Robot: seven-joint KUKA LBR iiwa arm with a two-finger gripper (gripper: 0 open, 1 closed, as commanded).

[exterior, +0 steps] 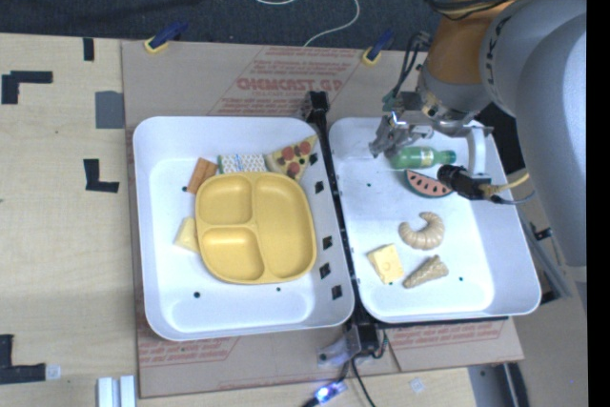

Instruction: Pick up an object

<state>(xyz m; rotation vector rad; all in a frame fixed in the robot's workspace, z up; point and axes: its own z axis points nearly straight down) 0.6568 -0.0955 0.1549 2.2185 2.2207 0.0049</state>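
My gripper point(394, 136) hangs low over the far left part of the right bin point(505, 300), under the orange wrist band. A green bottle point(426, 156) lies on its side right beside the gripper, its left end touching or tucked under it. Just right of and below the bottle sits a watermelon slice point(431, 182). Nearer the front lie a croissant point(424, 229), a yellow cheese block point(386, 263) and a tan cone point(426, 272).
The left bin point(152, 281) holds a yellow divided plate point(255, 226), a pizza slice point(295, 155), an orange cracker point(202, 173) and a pale wedge point(186, 234). A raised divider point(329, 205) separates the bins. The grey arm covers the right side.
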